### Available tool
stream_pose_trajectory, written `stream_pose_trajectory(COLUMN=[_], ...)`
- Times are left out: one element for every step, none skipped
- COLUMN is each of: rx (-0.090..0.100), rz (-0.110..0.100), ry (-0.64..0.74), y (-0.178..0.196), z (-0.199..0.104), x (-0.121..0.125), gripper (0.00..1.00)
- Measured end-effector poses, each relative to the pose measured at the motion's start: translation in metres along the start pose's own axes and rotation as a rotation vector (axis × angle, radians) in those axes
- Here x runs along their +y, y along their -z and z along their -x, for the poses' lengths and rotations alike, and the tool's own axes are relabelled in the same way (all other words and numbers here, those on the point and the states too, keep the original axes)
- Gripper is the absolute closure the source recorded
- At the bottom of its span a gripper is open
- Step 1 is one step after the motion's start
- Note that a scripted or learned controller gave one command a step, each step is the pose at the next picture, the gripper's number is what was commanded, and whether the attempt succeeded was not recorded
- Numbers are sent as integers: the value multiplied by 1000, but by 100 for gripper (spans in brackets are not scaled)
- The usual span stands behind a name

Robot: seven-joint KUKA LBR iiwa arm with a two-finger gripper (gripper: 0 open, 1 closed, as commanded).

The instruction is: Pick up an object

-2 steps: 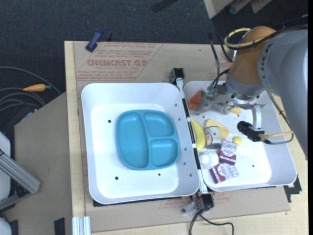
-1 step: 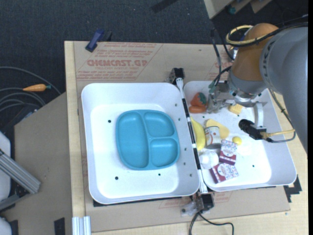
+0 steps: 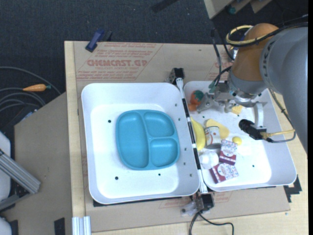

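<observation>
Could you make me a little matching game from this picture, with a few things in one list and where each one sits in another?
Things:
1. blue plate
2. banana
3. red and white packets
4. robot arm

Places:
A. against the right bin's left wall
B. over the far end of the right bin
C. middle of the left bin
D. near end of the right bin

Pairs: 1-C, 2-A, 3-D, 4-B

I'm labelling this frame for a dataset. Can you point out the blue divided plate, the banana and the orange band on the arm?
blue divided plate (image 3: 146, 139), camera view, central ridge.
banana (image 3: 198, 134), camera view, middle of its curve.
orange band (image 3: 252, 53), camera view, its broad top face.
</observation>
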State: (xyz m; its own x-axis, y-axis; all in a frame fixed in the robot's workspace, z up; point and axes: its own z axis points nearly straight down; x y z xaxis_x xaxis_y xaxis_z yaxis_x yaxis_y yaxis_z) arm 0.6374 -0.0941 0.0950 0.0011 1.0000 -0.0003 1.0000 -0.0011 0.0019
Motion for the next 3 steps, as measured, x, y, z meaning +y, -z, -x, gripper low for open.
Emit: stream_pose_trajectory(rx=[0,1,-2], rz=[-39,-23,-26], ry=[4,1,1], y=[-15,-4,-4], z=[2,1,2], x=[21,25,24], gripper=[0,100,0])
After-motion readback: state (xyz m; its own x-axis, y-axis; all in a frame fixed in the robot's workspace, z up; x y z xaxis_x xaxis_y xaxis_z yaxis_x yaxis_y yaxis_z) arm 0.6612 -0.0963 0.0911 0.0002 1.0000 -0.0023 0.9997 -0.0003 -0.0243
